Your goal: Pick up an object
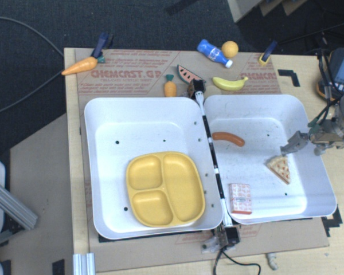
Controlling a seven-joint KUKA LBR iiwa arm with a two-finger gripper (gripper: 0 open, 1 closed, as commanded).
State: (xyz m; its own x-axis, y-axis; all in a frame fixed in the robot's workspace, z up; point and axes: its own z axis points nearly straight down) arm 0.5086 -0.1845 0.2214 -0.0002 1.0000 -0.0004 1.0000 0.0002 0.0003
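Note:
In the right bin [258,112] lie a brown sausage [227,137] near the left wall, a pizza slice [280,168] toward the right, and a small pink and white box [239,198] at the front left corner. My gripper [293,144] reaches in over the bin's right rim and hangs just above and to the right of the pizza slice. I see nothing held in it. The left bin [109,125] holds a yellow divided plate [165,188].
Behind the bins on the board lie a carrot [79,66], a watermelon slice [186,73], a small orange toy [170,88], a banana [229,83], a blue bottle [213,52] and an orange ball [230,48]. Blue clips [268,51] stand at the back edge.

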